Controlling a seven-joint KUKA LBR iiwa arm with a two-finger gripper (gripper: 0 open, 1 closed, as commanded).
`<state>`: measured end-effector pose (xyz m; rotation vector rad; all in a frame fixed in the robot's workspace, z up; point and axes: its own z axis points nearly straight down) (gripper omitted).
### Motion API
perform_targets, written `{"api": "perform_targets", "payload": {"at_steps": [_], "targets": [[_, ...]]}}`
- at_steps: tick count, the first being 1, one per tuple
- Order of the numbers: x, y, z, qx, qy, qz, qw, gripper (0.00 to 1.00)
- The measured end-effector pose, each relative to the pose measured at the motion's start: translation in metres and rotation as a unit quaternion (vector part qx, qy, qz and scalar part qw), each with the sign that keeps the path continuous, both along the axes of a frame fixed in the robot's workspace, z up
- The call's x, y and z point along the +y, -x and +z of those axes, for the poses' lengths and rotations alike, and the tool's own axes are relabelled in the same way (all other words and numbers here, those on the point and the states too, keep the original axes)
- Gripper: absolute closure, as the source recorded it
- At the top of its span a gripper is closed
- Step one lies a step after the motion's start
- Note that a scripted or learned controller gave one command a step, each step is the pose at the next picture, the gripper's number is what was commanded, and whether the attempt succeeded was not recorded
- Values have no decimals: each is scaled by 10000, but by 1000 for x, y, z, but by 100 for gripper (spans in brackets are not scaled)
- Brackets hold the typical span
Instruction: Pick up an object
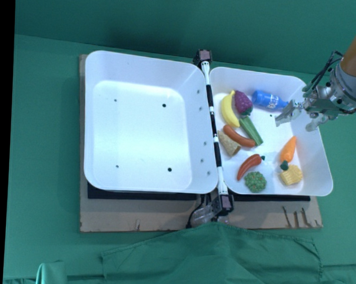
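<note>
Rumpled green cloth (220, 261), cardboard (116, 215) beneath bins (143, 122)

Robotics lab test bench. Evidence: industrial arm (355, 64) over green cloth-draped bench (43, 132); two white bins (146, 66) on cardboard sheet (104, 220); plastic toy food (257, 145) below-left of fingers (285, 115); plain green backdrop (172, 14).
</note>
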<state>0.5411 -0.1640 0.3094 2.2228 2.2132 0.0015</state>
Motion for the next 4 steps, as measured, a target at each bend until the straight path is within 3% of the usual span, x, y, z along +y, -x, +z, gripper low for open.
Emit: {"api": "perform_targets", "payload": {"at_steps": [4], "targets": [[0, 0, 0, 0, 0, 0, 10000, 0]]}}
